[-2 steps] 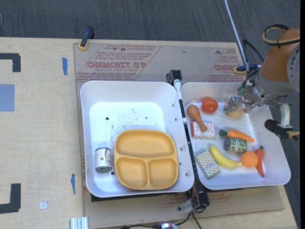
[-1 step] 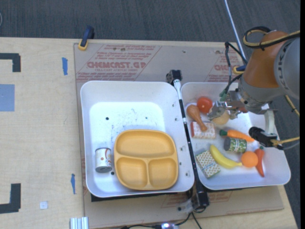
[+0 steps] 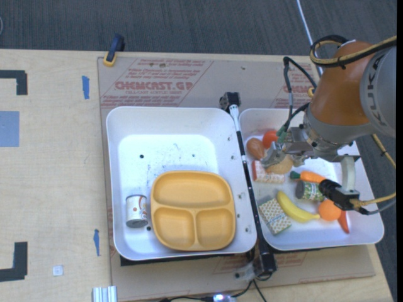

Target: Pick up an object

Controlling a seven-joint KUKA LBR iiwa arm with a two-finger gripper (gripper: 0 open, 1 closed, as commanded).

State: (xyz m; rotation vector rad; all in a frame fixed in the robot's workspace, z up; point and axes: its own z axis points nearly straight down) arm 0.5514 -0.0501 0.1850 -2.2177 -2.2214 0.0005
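The gripper [image 3: 281,148] hangs low over the right bin [image 3: 371,231], near its left wall; whether its fingers are wide or narrow cannot be told. Around it lie an egg [image 3: 254,147] and a tomato [image 3: 269,137] toward the divider, a bun [image 3: 281,165] just beneath it, and a banana [image 3: 295,209], a patterned packet [image 3: 274,216] and a carrot [image 3: 313,177] toward the near rim. In the left bin [image 3: 119,131] a yellow divided plate [image 3: 192,207] and a small can [image 3: 136,210] crowd the near edge, with open floor behind them.

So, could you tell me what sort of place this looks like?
Probably a robotics lab test bench: an arm reaches over two white bins, toy food such as a banana, and blue tape markers.
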